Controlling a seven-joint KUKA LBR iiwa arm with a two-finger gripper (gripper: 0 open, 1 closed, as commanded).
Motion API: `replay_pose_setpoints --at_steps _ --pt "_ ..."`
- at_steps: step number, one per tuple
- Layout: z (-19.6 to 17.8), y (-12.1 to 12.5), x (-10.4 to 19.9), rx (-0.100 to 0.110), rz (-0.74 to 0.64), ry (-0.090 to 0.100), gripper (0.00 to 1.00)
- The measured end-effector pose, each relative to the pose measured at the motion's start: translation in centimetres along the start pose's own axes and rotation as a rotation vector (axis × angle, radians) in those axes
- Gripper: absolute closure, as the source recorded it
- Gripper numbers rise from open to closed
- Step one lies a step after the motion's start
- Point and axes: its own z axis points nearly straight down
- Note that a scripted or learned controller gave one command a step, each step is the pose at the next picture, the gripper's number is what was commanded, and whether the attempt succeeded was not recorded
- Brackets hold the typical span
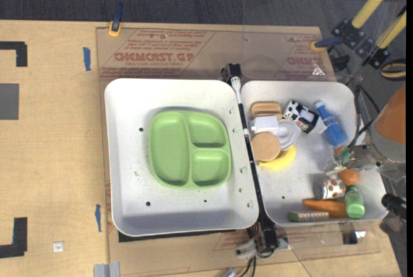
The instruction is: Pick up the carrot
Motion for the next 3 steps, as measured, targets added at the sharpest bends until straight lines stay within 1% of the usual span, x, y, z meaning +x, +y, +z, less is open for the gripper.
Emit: replay_pose_setpoints --at_steps 1,2,3 --pt "1.1 -0.2 1.9 0.017 -0.265 -0.013 1.0" --pt "1.2 -0.1 2.3 0.016 -0.268 -0.006 0.0" --pt "1.1 2.3 0.0 0.041 0.008 0.054 0.0"
